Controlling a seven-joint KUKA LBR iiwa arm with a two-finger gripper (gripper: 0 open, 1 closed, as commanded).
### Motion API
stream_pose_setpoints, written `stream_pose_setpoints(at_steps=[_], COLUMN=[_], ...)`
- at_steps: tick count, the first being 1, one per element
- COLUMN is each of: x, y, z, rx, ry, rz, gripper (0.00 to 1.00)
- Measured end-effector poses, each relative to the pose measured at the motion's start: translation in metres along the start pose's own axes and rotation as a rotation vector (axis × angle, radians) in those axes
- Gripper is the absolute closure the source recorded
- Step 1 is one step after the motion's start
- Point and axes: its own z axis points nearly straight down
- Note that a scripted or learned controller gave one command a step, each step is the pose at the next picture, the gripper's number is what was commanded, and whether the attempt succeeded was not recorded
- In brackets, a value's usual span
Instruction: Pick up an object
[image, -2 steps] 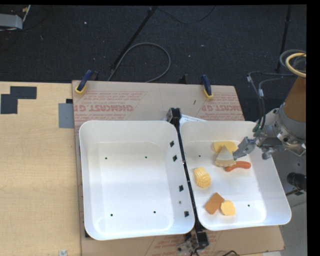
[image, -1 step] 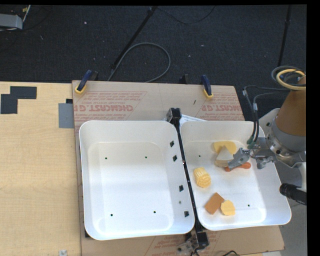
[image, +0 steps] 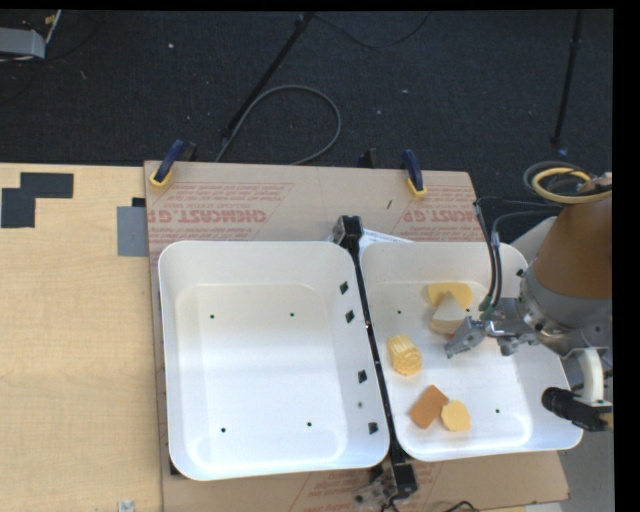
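The right bin holds several small food-like objects. A yellow wedge lies toward its back, with a beige chunk just in front of it. A ribbed yellow piece sits near the divider. Toward the front edge lie a brown-orange slab and a yellow disc, which touch each other. My gripper hangs low over the right bin's middle, right beside the beige chunk on its front-right side. Whether it touches the chunk cannot be told. The grey arm reaches in from the right.
The left bin stands beside the right one, with a black divider strip between them. Both rest on a cardboard sheet held by two clamps. Cables lie at the back right.
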Motion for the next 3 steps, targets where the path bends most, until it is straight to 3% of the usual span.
stream_pose_setpoints(at_steps=[1,2,3], x=[0.002,0.001,0.008], y=[-0.001,0.0,0.002], z=[0.043,0.031,-0.029], rx=[0.0,-0.004,-0.009], ry=[0.0,-0.001,-0.001], rz=[-0.001,0.002,0.0], gripper=[0.0,1.0,1.0])
